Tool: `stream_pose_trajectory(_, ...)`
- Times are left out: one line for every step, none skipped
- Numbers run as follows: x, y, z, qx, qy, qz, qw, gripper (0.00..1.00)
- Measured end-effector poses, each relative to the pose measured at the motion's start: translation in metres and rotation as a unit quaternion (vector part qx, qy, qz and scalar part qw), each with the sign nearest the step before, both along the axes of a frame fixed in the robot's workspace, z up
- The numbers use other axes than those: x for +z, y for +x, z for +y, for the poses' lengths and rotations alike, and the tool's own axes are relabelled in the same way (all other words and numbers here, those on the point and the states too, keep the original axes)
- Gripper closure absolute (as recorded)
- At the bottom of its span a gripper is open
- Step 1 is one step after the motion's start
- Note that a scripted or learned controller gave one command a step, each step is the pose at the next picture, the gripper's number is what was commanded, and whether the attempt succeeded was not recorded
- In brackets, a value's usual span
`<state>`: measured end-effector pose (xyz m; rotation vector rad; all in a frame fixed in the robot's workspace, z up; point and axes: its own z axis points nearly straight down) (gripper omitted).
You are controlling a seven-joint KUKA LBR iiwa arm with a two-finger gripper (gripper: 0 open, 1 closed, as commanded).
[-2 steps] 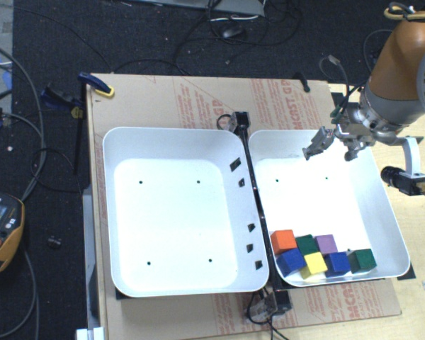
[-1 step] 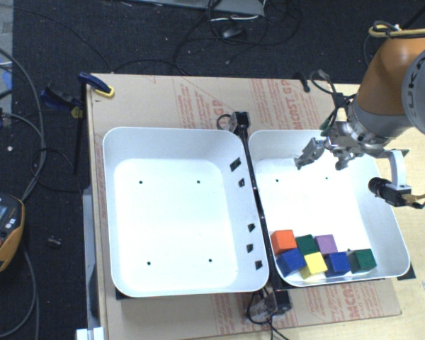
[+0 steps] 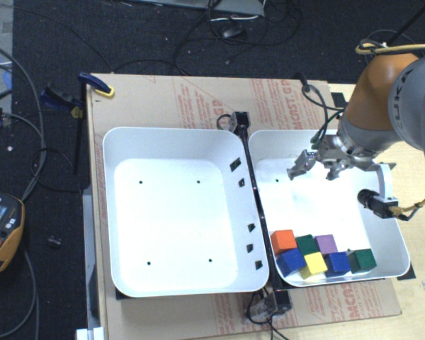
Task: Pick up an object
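From my screen the gripper (image 3: 317,167) sits over the upper part of the right bin (image 3: 382,222), with its two fingers spread and nothing between them. It hangs above bare white floor, and I cannot tell how high off that floor it is. The things worth picking lie well apart from it, toward six o'clock, packed into the bin's near corner: an orange cube (image 3: 283,240) at the left, a dark green cube (image 3: 306,245) and a purple cube (image 3: 326,244) beside it in the back row, then a blue cube (image 3: 291,261), a yellow cube (image 3: 314,263), a second blue cube (image 3: 338,263) and a green cube (image 3: 363,260) along the front. They touch one another or nearly so, and the front row lies close against the bin wall. The left bin (image 3: 120,147), at nine o'clock from the arm (image 3: 393,98), plays no part that I can see. By my reading the task has barely begun: no cube is lifted, none is touched, and no target looks chosen. What remains is nearly everything: travel toward six o'clock, descend over one cube, close, and raise it. I would favour the orange cube, since its left and far sides look free; the tight packing elsewhere leaves little room for fingers.
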<state>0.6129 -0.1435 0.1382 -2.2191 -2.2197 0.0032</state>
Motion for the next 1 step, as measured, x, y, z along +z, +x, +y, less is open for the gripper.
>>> stream_pose_trajectory(0.0125,0.0010,-0.0003,0.000,-0.0004,-0.002,1.0000,1.00)
